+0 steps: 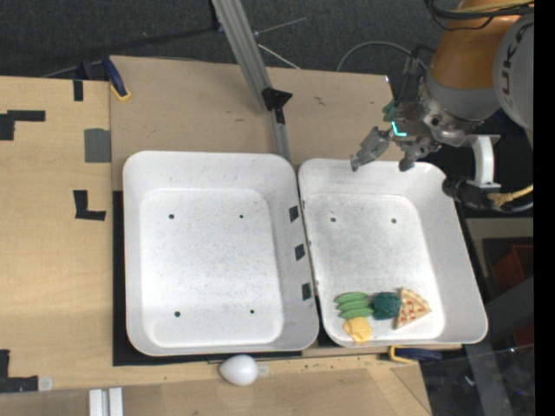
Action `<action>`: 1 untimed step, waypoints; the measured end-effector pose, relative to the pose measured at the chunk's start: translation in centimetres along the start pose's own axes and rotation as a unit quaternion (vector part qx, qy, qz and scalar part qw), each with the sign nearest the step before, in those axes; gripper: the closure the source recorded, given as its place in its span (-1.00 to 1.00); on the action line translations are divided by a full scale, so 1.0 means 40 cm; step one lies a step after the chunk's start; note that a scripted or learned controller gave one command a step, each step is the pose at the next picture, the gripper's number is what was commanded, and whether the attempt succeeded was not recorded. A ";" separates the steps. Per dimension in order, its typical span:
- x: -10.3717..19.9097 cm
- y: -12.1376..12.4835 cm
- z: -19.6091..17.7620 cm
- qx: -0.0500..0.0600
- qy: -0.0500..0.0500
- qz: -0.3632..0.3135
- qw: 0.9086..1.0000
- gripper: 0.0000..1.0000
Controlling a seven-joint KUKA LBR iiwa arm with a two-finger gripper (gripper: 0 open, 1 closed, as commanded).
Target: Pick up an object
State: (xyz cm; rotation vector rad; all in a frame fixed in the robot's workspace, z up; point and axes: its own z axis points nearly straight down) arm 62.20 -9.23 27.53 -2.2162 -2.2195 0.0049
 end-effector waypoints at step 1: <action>0.000 0.002 -0.006 -0.002 0.000 -0.001 1.000 -1.00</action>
